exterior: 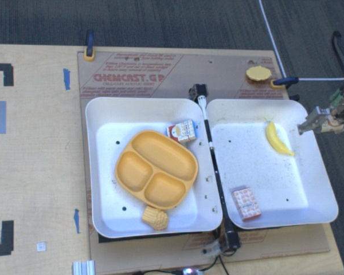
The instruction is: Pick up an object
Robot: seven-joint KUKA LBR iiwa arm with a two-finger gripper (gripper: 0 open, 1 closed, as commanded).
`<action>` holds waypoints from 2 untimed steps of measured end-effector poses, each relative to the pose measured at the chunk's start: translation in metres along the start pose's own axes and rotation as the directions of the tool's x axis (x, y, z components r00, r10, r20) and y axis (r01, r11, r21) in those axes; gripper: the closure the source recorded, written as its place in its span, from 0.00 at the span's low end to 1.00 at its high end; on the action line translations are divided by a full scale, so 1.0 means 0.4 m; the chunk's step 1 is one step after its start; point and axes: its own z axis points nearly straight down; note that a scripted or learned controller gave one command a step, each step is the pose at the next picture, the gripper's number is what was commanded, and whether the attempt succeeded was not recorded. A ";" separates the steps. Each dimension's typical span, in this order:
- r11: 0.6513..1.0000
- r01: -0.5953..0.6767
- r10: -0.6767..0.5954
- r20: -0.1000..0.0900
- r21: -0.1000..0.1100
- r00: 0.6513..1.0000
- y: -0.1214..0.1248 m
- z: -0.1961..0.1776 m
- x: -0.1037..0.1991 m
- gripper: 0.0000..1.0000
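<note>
The banana [278,138] lies in the right bin [318,205], near its far right corner, long axis running from far-left to near-right. I'd bring my claw [316,121], just beside it at the rim, down across its middle; whether the claw is apart, I cannot tell.

Even bright light, soft shadows

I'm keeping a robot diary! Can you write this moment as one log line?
gripper: at right bin's far right edge, holding nothing seen | banana: right bin, near gripper | red box: right bin | yellow plate: left bin
</note>
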 end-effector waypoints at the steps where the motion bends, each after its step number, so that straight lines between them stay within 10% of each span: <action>1: 1.000 0.000 0.000 0.000 0.002 1.000 0.027 0.414 0.046 0.00; 2: 1.000 0.000 0.000 0.001 -0.003 1.000 0.142 0.496 0.031 0.00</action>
